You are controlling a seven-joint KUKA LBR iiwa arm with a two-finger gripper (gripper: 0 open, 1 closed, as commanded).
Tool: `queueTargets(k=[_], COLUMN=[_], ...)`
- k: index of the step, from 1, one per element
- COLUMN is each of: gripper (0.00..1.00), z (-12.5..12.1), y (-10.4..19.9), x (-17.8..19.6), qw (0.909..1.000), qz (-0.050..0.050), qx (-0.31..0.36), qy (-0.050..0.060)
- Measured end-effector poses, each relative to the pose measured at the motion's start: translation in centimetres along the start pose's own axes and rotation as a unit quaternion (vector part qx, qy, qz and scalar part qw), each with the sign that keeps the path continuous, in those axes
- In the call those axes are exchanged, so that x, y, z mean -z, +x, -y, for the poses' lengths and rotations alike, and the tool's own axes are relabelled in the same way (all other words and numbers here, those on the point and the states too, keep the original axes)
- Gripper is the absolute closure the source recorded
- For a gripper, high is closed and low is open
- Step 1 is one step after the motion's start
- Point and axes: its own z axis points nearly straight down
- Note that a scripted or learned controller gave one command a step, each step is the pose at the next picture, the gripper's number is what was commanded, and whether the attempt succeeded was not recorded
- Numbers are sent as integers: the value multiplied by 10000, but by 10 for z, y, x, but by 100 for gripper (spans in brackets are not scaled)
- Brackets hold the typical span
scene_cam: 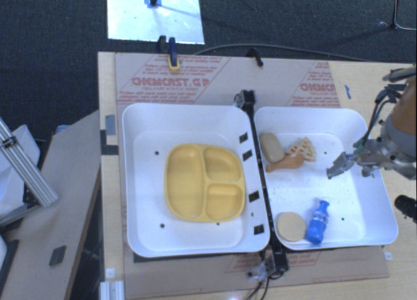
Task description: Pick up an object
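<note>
Camera view, two white bins (195, 115) on bench (215, 74), dark carpet (52, 31), gripper (340, 165) fingers' spread cannot be told

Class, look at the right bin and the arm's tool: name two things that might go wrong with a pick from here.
1. The bread piece, waffle wedge and orange piece lie touching, so the tool may nudge or lift several.
2. The blue bottle lies beside the round cookie near the bin's front wall; it might roll or slip.
</note>
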Motion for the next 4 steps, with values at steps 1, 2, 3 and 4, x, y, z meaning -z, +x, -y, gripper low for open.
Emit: queueTargets(k=[1,2,3,4], gripper=[0,0,0,0], z=[-3,2,-5,-6], y=[1,-3,-5,-5], x=[7,-36,-96,-106], qw=[10000,10000,10000,10000], qz=[14,12,11,13], qx=[20,10,11,10], qy=[-64,-59,-53,-62])
